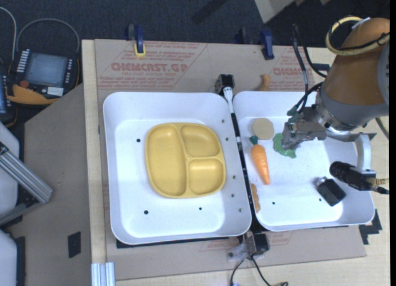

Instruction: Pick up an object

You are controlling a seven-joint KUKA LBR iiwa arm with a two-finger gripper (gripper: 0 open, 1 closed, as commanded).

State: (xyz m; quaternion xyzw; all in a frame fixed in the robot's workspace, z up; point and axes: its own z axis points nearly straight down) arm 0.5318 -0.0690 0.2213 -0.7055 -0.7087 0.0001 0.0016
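In the right bin (309, 216), my gripper (292, 137) is low over a small green object (286, 150), which shows just under and to the left of it. Whether the green object is between the fingers cannot be made out. An orange carrot (261, 163) lies left of the gripper, pointing toward the bin's front. A round tan disc (263, 129) sits just behind the carrot, close to the gripper's left side.
The left bin (124, 173) holds a yellow divided plate (184, 158). A raised black-edged divider (237, 148) runs between the two bins. The grey arm with its orange band (359, 49) reaches in from the right above the right bin's back corner.
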